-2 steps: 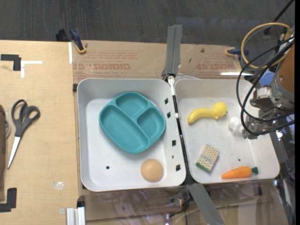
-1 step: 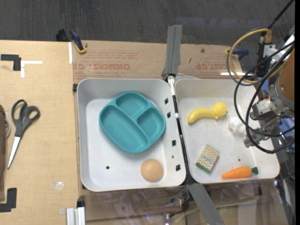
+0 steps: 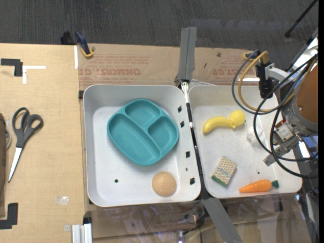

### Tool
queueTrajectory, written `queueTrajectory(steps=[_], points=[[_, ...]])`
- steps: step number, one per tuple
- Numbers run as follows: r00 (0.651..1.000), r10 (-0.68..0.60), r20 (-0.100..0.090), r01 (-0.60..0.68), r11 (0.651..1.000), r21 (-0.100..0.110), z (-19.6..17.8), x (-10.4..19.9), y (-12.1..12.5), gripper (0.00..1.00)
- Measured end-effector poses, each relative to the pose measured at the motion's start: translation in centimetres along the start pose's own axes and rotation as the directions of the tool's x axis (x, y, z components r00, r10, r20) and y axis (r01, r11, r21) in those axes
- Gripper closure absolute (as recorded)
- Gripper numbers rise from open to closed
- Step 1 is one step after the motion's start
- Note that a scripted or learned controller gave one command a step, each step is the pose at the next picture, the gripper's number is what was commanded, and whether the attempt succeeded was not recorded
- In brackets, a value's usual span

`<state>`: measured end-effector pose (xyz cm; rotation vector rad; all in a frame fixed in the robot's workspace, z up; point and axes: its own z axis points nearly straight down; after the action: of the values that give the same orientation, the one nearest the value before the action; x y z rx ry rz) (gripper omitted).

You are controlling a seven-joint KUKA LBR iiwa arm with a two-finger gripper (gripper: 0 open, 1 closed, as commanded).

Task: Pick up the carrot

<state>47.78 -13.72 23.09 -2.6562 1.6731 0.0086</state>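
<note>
Pale wood covers the worktop (image 3: 45, 151) on the left of what we see, with brown cardboard (image 3: 131, 67) lying along the back behind the bins. On it sit two shallow white bins side by side: the left bin (image 3: 93, 151) and the right bin (image 3: 238, 158), their inner walls touching along a clipped seam. At the right edge we see the grey arm (image 3: 306, 100), its orange band showing, wrapped in black and yellow cables that loop over the far right corner of the right bin. We cannot make out the tool among the cables and brackets, so we cannot tell how it stands. Inside the left bin lies a teal divided plate (image 3: 143, 131), tilted, with three compartments. Out on the bare wood, well apart from the bins, we see a pair of scissors (image 3: 21, 135) with dark handles. Within the right bin a yellow banana toy (image 3: 223, 123) rests near the back wall. The carrot (image 3: 258, 186), orange with a green tip pointing right, lies on the floor of the right bin near its front right corner, apart from everything else. Just to its left sits a small patterned box (image 3: 224, 171). A tan ball (image 3: 164, 184) rests near the front wall of the left bin.
</note>
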Motion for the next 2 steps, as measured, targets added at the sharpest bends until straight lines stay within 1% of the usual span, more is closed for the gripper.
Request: queueTrajectory(steps=[1, 2], points=[[1.0, 0.003, 0.005, -0.003, 1.0, 0.001, -0.8, -0.1, -0.2, 1.0], [0.96, 0.28, -0.001, -0.28, 0.96, 0.001, 7.2, 1.3, 0.6, 1.0]])
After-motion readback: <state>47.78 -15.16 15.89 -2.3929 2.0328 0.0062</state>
